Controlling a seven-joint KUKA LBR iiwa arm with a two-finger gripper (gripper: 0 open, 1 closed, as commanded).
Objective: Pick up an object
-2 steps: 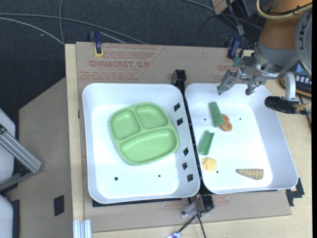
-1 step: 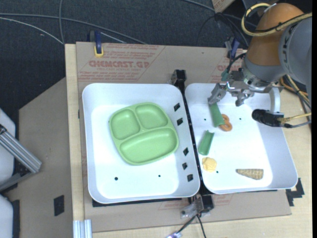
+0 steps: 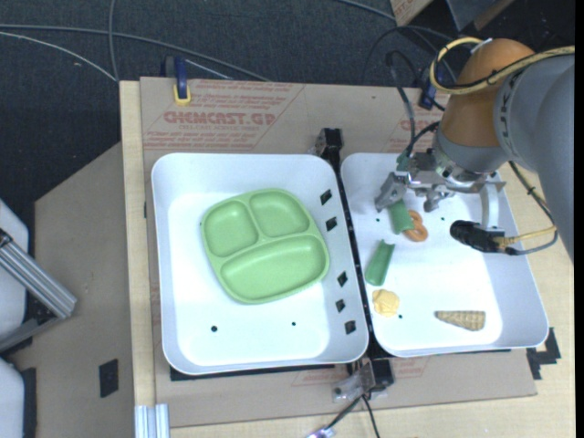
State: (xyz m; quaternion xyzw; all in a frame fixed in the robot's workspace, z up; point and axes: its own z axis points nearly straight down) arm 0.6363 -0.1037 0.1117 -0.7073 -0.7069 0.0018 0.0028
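Gripper (image 3: 412, 192) is low over the far-left part of the right bin (image 3: 520, 318), just above a short green piece (image 3: 400, 218) with a small orange piece (image 3: 416, 232) touching it on the right. Can't tell from this slanted view how far the gripper is open, or whether it has anything. Nothing visibly between it, so I'd treat this as an approach to that pair, not a grasp.

The two pieces touch, so a grab there likely catches both or nudges one away.

Count, right bin: 1 short green piece, 1 orange piece, 1 longer green piece (image 3: 379, 263) against the left wall, 1 yellow lump (image 3: 386, 303) nearer, 1 tan cone-shaped item (image 3: 461, 318) near right.

Left bin (image 3: 182, 336): 1 green divided plate (image 3: 265, 245), three compartments, lying flat mid-bin.

2 bins side by side on the bench (image 3: 228, 108).
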